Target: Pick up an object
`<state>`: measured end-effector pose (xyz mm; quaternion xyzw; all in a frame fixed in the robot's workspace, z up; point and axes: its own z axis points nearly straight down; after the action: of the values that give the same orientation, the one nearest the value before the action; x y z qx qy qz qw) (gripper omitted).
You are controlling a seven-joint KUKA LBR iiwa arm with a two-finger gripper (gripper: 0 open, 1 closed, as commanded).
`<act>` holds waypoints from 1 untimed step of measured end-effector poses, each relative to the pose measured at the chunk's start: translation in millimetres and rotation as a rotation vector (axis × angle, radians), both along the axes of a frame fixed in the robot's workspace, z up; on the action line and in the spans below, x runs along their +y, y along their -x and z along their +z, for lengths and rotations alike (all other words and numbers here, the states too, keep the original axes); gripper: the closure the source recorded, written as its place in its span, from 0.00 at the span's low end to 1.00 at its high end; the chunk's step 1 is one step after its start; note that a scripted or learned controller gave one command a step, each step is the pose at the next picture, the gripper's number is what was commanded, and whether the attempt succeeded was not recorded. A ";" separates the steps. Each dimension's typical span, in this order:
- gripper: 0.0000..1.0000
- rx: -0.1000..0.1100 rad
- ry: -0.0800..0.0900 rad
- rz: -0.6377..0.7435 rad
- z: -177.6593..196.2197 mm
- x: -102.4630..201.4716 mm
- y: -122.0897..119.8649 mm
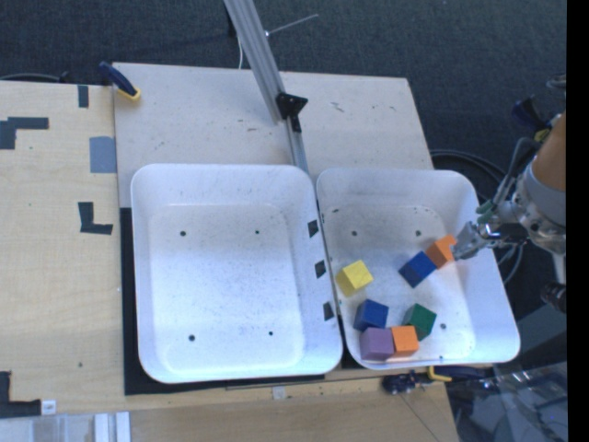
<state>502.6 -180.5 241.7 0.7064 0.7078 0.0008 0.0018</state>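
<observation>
The right bin (460, 191) is the landmark here; the left bin (147, 191) lies just beside it. Inside the right bin are seven blocks. The gripper (471, 240) reaches over its right wall, touching an orange block (442, 249), but whether the jaws are open or closed on it I cannot tell. A blue block (418, 269) sits just beside the orange one, toward the bin's centre

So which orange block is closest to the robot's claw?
The orange block by the right bin's far right side, touching a blue block, right beside the gripper. The other orange block sits at the front, beside the purple one.
</observation>
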 end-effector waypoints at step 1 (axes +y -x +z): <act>1.00 0.003 -0.003 0.006 5.9 59.6 -14.0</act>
<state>516.6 -120.9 247.6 0.7042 0.7100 0.0008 -0.0006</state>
